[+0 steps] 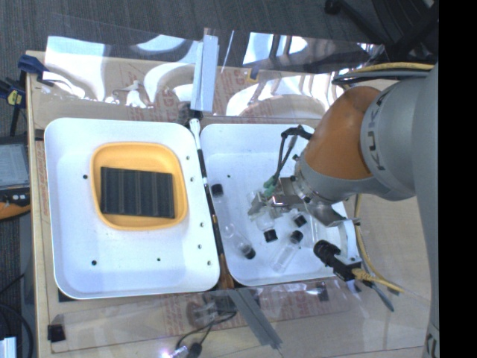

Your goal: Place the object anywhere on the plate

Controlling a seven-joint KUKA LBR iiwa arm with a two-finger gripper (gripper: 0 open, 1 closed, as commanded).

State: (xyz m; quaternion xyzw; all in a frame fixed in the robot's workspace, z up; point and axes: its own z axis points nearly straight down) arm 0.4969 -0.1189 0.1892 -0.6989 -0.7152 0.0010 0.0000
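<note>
**A:** Bench (112, 319) sat on dark carpet, two white bins side by side. Left bin (67, 200) held the plate (138, 159), yellow with a dark ribbed insert, centre-left of frame. Right bin (231, 148) held the loose stuff.

**B:** Where was the arm?

**A:** Arm (373, 140) came in from the right, wrist bent down over the middle of the right bin. Gripper (268, 200) was low, just beside the clutter, so my read was a pick attempt, not a carry.

**B:** Claw state?

**A:** Couldn't tell. Wrist and cables (287, 151) covered most of it, and what showed was a pale blur. Nothing visibly pinched.

**B:** And the object?

**A:** Several candidates, all in the right bin, lower half of frame: small black blocks (270, 235), one black piece (217, 190) near the divider, a clear bottle-like thing (283, 258) at the bottom, another clear piece with a dark cap (242, 248) lower left. Couldn't say which one was the target. None was on the plate.

**B:** So task not started, effectively.

**A:** Judging by layout, yes. Plate was bare apart from its insert, well apart from the gripper, across the divider (205, 200).

**B:** Why the low wrist?

**A:** Probably because the items were small and lay flat on the bin floor; it had to come nearly straight down. Risk: clear pieces looked slippery and the blocks were crowded, so a grab could nudge neighbours or close on nothing.
</note>
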